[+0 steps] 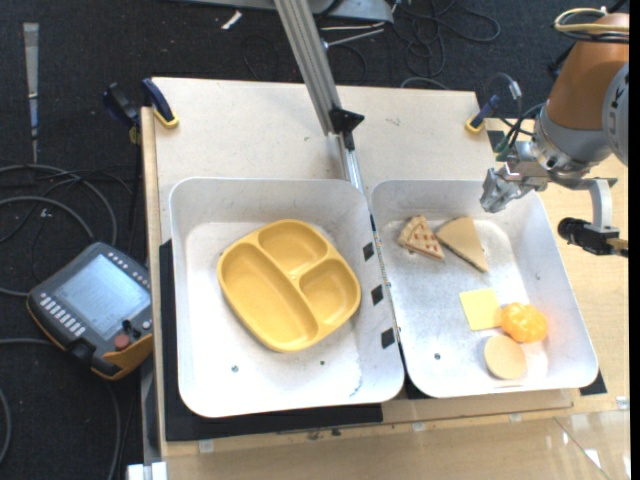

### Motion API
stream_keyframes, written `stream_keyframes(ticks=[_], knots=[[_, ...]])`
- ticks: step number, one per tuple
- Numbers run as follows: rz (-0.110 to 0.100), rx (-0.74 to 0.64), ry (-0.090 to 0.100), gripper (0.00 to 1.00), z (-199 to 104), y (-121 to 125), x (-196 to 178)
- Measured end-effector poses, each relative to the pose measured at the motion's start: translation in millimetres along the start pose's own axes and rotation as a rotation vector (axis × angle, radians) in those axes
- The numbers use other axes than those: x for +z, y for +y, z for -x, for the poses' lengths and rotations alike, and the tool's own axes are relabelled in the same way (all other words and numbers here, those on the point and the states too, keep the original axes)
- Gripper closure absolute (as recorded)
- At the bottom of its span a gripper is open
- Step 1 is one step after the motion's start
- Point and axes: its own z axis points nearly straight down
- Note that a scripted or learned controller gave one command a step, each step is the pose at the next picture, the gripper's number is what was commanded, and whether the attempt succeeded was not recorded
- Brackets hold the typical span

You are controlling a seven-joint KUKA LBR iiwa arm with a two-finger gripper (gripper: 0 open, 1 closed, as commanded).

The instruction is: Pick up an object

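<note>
The right bin (555,258) holds several toy foods. A waffle piece (422,238) lies at its upper left, with a tan bread wedge (465,242) just right of it. Lower down sit a yellow cheese square (480,309), an orange fruit (523,322) and a pale round cookie (506,358). My gripper (497,194) hangs over the bin's upper right part, above and right of the bread wedge, apart from it. Nothing shows between its fingertips.
The left bin (200,368) bears a yellow divided plate (288,283). A metal pole (312,58) slants down to the seam between the bins. A teach pendant (92,308) lies left of the bench. Yellow-tipped clamps (160,108) grip the back corners.
</note>
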Motion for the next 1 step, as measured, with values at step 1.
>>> stream_keyframes(ticks=[1], knots=[[0.002,-0.001,-0.001,1.0,6.6,3.3,-62.8]])
